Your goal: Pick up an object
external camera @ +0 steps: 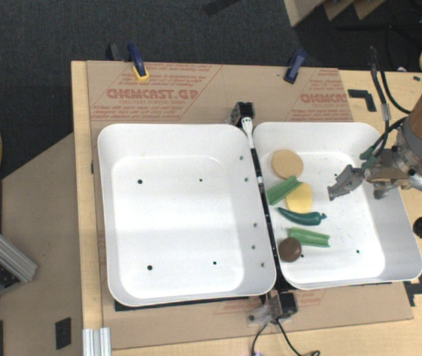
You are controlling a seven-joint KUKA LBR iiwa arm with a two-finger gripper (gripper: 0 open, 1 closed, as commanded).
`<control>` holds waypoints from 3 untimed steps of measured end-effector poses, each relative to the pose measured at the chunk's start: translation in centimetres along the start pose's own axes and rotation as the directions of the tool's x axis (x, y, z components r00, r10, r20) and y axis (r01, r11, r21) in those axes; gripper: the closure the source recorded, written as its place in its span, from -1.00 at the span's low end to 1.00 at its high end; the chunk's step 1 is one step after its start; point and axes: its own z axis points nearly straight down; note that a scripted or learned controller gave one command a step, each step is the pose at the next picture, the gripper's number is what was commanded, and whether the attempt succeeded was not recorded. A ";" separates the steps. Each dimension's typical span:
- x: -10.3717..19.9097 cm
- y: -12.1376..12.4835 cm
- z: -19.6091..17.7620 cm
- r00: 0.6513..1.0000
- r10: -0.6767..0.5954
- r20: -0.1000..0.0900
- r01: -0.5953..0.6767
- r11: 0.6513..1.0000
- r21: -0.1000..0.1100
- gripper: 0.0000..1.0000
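Observation:
The right bin [359,262] holds several small toy foods along its left side: a tan round disc [287,163], a green block [282,191], a yellow piece [299,197], a dark green pepper shape [303,216], a green bean-like piece [309,236] and a brown ball [290,250]. My gripper [342,185] reaches in from the right and hangs over the middle of that bin, to the right of the yellow piece. Nothing shows between its fingers.
The left bin [122,147] lies beside the right one, joined by a black divider strip [259,191]. Both rest on a cardboard sheet [196,84] held by blue clamps [295,65] at the back. A cable [380,95] runs down to the arm at the right.

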 end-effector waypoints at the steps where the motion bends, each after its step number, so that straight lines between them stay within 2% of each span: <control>1: 7.9 -1.8 -2.5 1.000 -0.009 -0.002 0.009 1.000 -0.002 -1.00; 2: 7.4 -1.7 -3.4 1.000 0.000 0.001 0.000 1.000 -0.003 1.00; 3: 11.8 3.9 -12.0 1.000 -0.007 0.000 0.007 1.000 -0.015 1.00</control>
